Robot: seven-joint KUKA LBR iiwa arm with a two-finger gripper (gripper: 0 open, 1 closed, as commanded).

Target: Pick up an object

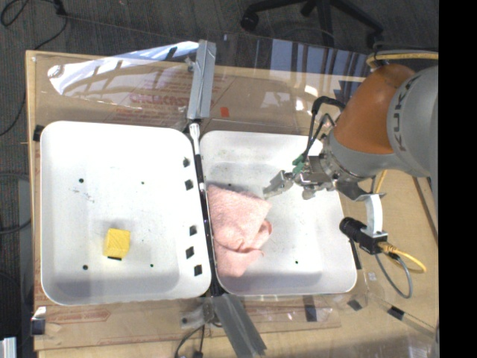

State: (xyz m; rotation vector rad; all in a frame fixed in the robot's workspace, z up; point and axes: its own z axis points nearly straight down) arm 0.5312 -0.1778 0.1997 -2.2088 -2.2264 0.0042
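The pincer (272, 187) is low over the right bin (317, 271), in its upper middle part, and points toward the view's left at a slant. Its tip is at the upper right corner of the pink cloth (237, 228) and seems to touch the fabric there, though the angle is too poor to be sure. Whether the pincer is open or closed cannot be told from this view, and nothing can be seen held in it.

The pink cloth lies crumpled in the left half of the right bin, close against the wall that the two bins share. It runs from about the bin's middle down toward its lower edge, with a folded lobe sticking out to the right. The rest of that bin's floor is bare white, with some faint grey scuffing near the top.

Behind the pincer, the grey arm (421, 121) with its orange band (369, 118) reaches in from the right, above the bin's upper right corner.

The left bin (97, 170) holds a small yellow block (117, 243) in its lower left part, well apart from the cloth and the pincer. A few small dark dots mark its floor.

Both bins sit side by side on the tan tabletop (298, 323). Beyond it, at the top, a chair base (313, 6) stands on dark floor.
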